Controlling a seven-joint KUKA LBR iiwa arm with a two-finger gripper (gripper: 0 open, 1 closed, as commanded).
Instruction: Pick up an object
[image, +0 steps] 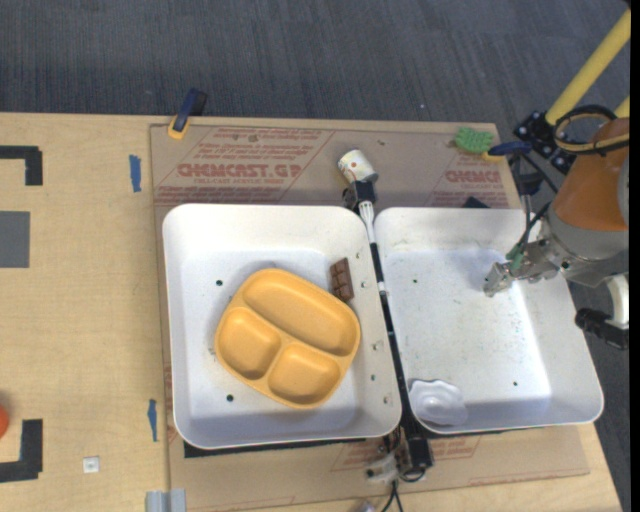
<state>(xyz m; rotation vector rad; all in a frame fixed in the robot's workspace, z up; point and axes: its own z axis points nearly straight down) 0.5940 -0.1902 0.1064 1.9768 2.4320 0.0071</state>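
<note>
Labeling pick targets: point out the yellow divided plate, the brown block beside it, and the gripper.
yellow divided plate (288, 335): camera view, centre ridge.
brown block (342, 279): camera view, top face.
gripper (497, 281): camera view, fingertip end.

A yellow three-compartment tray (288, 336) lies flat and askew in the left bin's (190, 250) middle; a small brown block (341, 279) rests near that bin's right edge; a white crumpled piece (437, 402) sits in the right bin's (560, 395) front-left corner.

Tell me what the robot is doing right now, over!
Gripper over right white bin, nothing between fingers. Yellow three-compartment plastic tray in left white bin, small brown block beside it. Clear plastic piece at right bin's near corner.
</note>
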